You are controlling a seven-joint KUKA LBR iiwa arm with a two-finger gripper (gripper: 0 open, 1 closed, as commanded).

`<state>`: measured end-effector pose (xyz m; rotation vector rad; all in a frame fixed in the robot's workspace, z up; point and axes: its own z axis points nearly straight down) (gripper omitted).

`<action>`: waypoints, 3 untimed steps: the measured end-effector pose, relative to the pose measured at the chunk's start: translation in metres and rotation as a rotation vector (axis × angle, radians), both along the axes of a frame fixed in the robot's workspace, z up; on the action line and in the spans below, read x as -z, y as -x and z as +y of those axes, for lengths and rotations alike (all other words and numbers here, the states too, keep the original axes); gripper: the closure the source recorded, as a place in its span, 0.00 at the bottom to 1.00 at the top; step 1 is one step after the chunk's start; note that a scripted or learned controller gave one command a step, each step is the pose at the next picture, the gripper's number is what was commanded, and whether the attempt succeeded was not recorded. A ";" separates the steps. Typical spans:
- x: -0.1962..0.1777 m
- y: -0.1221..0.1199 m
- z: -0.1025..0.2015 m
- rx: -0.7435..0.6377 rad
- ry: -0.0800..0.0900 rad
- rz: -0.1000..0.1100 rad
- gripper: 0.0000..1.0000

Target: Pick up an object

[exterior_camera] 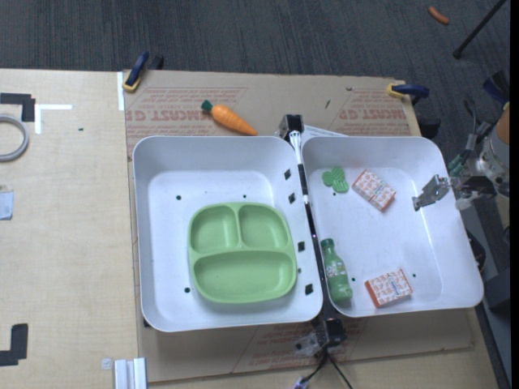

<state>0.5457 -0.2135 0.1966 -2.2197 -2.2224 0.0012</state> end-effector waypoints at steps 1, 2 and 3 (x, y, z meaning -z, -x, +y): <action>0.047 -0.064 0.054 0.035 0.001 -0.001 0.00; 0.099 -0.071 0.106 -0.320 0.005 -0.011 0.00; 0.088 -0.072 0.104 -0.318 0.010 -0.017 1.00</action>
